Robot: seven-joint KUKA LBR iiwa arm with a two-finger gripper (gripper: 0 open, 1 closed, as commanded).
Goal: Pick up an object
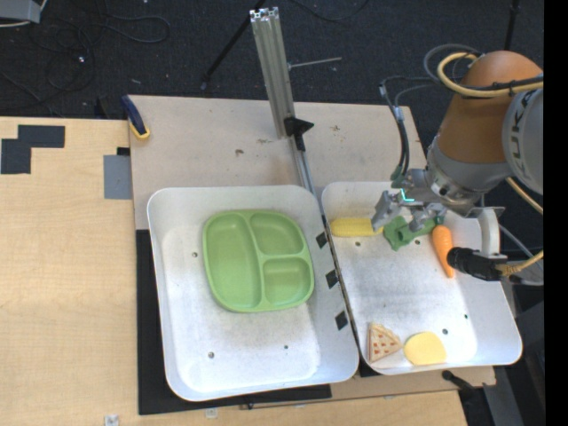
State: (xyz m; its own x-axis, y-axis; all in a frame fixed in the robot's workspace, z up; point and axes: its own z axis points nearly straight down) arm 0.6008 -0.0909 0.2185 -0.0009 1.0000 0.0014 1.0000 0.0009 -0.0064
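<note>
The claw (407, 217) hangs low over the far end of the right bin (461, 349), its grey fingers (385, 209) spread around a green block (406, 233) that sits between them. Whether they press on the block or only straddle it, I cannot tell. Just left of the block lies a yellow piece (351, 228), close to the bin's far left corner. Just right of the block lies a carrot (442, 248), pointing toward the near end of the bin. At the bin's near end sit a pizza slice (382, 342) and, beside it on the right, a yellow round (425, 349). Above the claw the arm's orange band (484, 118) rises at the right. Left of the right bin, touching it, is the left bin (186, 344), holding a green divided tray (258, 261). A metal post (275, 74) stands beyond both bins.
</note>
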